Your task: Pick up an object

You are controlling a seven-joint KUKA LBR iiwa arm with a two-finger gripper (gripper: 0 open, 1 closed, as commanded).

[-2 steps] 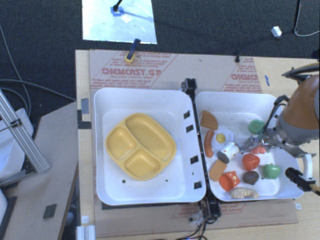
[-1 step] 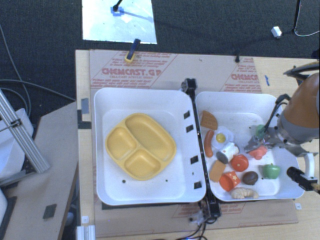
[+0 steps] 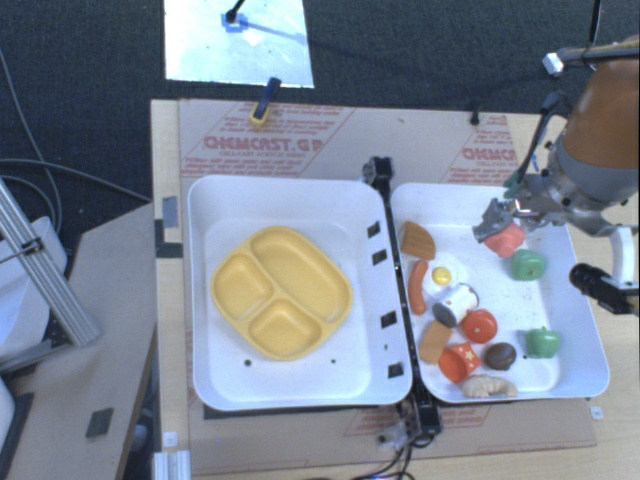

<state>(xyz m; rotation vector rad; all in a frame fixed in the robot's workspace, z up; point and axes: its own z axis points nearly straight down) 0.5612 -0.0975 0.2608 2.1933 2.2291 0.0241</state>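
Over the far part of the right shallow white bin, my gripper hangs just above a small pink-red toy lump; whether my fingers are spread or pinching it, I cannot tell. To do this well, I should come straight down and stay clear of the green round toy just beside it. The left bin carries a yellow divided plastic tray on a pale bench.
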